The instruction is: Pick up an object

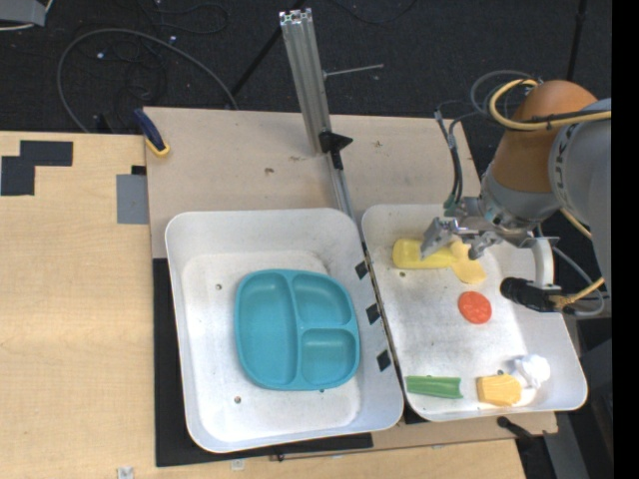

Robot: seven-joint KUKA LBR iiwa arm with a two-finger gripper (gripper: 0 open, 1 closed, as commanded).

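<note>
So far nothing lifted: gripper point(449, 239) down at the yellow object point(424, 255) in the right bin point(559, 387). Seemingly touching; whether it's clenched or released, can't tell

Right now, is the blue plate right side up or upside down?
Right side up. The blue plate lies flat in the left bin, its three hollow compartments facing up.

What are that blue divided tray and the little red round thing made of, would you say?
Blue divided tray: probably moulded plastic, with an even colour, rounded compartments and a soft sheen. Red round thing: likely plastic or rubber, a toy-like piece with a flat, matte colour; too small to tell more.
</note>
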